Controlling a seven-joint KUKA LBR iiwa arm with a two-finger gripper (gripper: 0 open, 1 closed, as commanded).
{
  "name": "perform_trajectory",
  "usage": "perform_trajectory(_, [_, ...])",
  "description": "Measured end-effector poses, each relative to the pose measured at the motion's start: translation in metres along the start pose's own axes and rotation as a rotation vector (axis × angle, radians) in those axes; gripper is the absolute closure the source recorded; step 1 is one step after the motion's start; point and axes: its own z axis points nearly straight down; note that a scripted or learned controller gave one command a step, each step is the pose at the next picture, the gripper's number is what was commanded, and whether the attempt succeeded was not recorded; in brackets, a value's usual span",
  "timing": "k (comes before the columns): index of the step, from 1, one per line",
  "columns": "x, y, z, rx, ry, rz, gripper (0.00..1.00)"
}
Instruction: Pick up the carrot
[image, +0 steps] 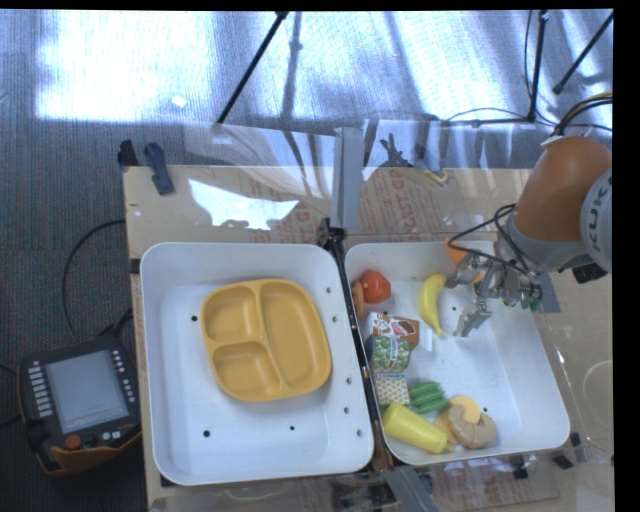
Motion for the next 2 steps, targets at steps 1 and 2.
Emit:
perform_trajectory(1, [-0.0023,0.0022,-0.0122,0.0,-0.007,-0.004,1.0])
perform_trajectory(2, [0.0015,0.0036,-0.0108,-0.005,0.014,-0.005,0.0])
